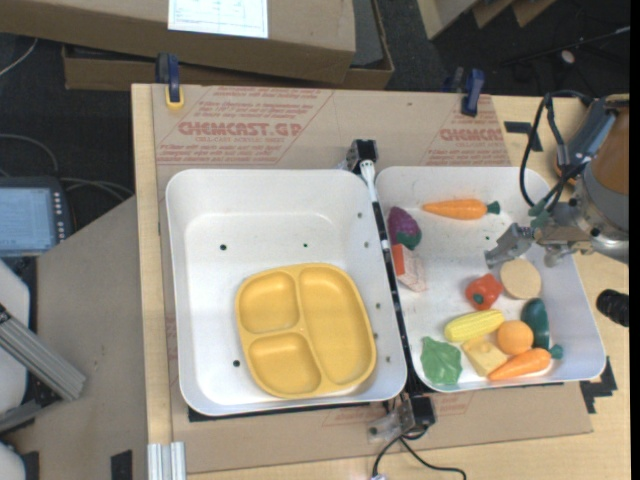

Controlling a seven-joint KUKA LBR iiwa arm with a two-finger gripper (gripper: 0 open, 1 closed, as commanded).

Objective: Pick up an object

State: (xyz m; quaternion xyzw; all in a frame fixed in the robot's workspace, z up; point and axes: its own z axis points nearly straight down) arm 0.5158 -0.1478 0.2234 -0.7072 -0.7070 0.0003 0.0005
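The gripper (515, 243) hangs over the upper right part of the right bin (575, 303), its grey fingers reaching toward frame left; whether they are spread or pressed together I cannot tell, and nothing shows between them; just below it lies a tan round disc (521, 279), the nearest candidate to lift, touching a red pepper (483, 290) on its left; the disc looks like light, stiff toy plastic, flat and probably smooth, so a grip across its rim seems wiser than one on its broad faces, and the pepper crowding one side may hinder the fingers; the same bin holds an orange carrot (455, 208) near its top edge, a purple eggplant (404, 226) by its left wall, a yellow corn cob (474, 324), an orange ball (514, 337), a second carrot (520, 366), a leafy green piece (440, 360) and a dark green piece (536, 315), packed closely in the lower half; all likely light, hard and a little slippery; the left bin (200, 218) carries a yellow divided tray (305, 328) in its lower middle, its three compartments bare; both bins sit on the cardboard-covered worktop (250, 123).
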